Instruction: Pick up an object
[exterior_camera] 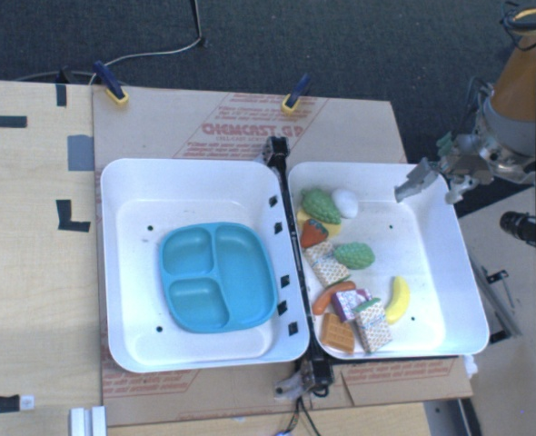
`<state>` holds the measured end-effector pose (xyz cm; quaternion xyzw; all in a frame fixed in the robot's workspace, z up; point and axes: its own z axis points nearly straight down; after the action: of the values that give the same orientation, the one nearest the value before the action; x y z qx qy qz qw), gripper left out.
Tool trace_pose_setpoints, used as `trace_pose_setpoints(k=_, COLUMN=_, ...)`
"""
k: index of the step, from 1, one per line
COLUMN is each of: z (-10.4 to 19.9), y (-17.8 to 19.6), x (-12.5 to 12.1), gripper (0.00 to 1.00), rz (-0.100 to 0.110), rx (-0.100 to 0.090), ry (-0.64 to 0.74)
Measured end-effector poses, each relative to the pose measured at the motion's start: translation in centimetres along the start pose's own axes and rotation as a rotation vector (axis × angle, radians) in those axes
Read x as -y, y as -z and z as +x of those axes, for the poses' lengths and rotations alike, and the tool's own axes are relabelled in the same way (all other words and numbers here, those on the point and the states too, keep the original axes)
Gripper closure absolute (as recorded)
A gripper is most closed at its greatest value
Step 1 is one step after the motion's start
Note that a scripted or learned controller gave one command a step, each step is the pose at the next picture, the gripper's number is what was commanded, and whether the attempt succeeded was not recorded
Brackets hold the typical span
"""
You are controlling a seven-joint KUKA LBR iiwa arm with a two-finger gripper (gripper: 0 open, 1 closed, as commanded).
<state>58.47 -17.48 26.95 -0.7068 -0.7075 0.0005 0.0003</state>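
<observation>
- Your pincer (434,182) hangs over the right bin's (450,271) far right corner, fingers spread apart, nothing between them.
- Toys are piled along that bin's left side: white ball (345,203), green leafy piece (321,205), green lump (354,255), carrot (332,296).
- Banana (397,299) lies toward the near right, apart from the pile.
- Left bin (132,189) holds a blue divided tray (217,275).

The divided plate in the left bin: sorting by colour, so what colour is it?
Light blue; the divided plate shows plainly in the camera view.
</observation>
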Motion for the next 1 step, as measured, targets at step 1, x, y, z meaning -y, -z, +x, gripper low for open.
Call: trace_pose_setpoints(k=1, z=3.13, y=-14.04, x=1.99, gripper=0.00, rz=0.003, rx=-0.001, ry=0.000)
